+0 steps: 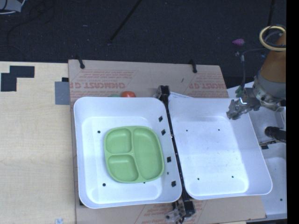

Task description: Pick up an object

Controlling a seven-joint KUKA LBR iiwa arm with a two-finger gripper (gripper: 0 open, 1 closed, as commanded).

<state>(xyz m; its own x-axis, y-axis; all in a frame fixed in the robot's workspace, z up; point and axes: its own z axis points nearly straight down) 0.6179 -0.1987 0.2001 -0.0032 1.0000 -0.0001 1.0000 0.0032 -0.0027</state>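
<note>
- Green three-compartment plastic plate (134, 154) lies flat, centre of left white bin (88, 113).
- Two-finger gripper (235, 111) hovers at right bin's (219, 171) two o'clock corner; finger state cannot be determined.
- Plate judged light, stiff, slippery; grip the raised rim.

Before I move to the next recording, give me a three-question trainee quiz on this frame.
1. True or false: the green plate lies in the left bin.
2. How many compartments does the plate have? A) two B) three C) four
3. Fill in: the tool sits over the upper right ____ of the right bin.

Key: 1 true; 2 B; 3 corner.
</note>
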